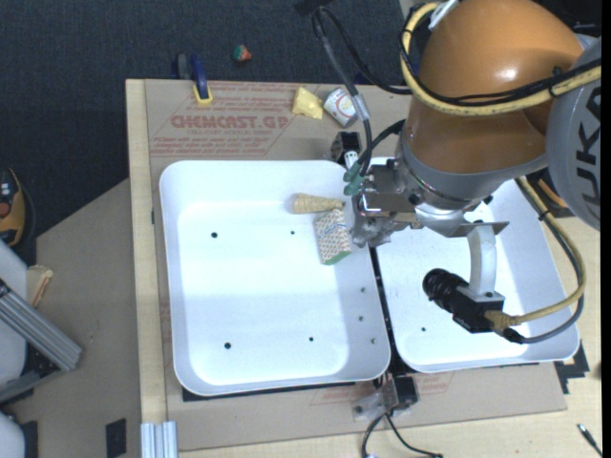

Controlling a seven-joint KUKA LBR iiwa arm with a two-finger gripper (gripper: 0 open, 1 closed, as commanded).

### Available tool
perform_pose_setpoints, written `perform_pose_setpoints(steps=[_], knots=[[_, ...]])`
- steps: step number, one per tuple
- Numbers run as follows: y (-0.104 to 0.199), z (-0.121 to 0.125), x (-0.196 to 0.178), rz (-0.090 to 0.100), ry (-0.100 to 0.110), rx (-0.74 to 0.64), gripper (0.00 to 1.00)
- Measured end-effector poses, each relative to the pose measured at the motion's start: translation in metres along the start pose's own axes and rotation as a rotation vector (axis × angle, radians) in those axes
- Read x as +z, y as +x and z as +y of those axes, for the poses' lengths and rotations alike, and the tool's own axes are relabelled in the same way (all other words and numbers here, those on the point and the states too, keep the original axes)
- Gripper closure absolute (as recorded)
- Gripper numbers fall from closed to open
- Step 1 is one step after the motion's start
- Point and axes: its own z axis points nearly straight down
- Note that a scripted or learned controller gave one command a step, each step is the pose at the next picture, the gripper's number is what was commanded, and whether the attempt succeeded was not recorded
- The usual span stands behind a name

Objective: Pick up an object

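From above, my gripper [364,219] sits at the left bin's [239,275] right edge, my orange band [487,55] hiding much of it; whether my jaws are apart or together I cannot tell. Just beside me lie a patterned green-white packet [331,236] and a tan cone-shaped piece [315,203], touching. The right bin [516,337] lies under my arm.

Bench [239,122], brown printed top. Two white bins side by side: left bin [239,351], right bin [535,342]. Yellow scrap [307,104] near back edge.
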Motion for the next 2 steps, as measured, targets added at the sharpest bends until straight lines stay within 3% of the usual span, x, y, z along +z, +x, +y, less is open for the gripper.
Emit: perform_pose_setpoints(steps=[1,2], knots=[[0.004,0.000,0.002,0.000,0.000,-0.002,1.00],[0.029,0.000,0.000,0.001,-0.004,-0.005,1.00]])
